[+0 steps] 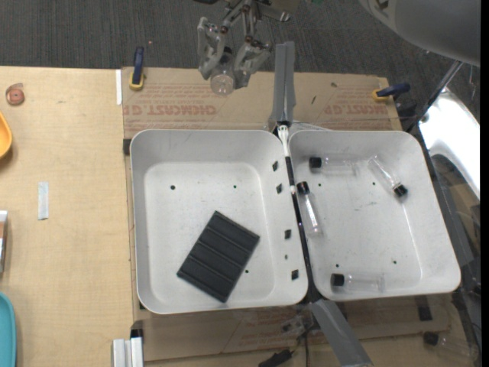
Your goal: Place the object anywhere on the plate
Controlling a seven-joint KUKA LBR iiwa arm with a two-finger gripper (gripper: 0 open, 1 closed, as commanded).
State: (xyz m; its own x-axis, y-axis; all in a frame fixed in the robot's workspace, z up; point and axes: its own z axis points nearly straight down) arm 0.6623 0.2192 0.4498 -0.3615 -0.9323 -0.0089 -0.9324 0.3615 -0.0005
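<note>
A black ridged plate lies at a slant on the floor of the left bin, toward its front. My gripper hangs high above the bench, over the cardboard behind the left bin's back rim. Its fingers are closed around a small clear tube, whose round end shows just below the fingertips. The gripper is well behind and above the plate, not touching it.
The right bin holds several clear tubes with black caps, one along its left wall and another near the front. A grey divider post stands behind the bins. Clamps sit at the cardboard's back corners.
</note>
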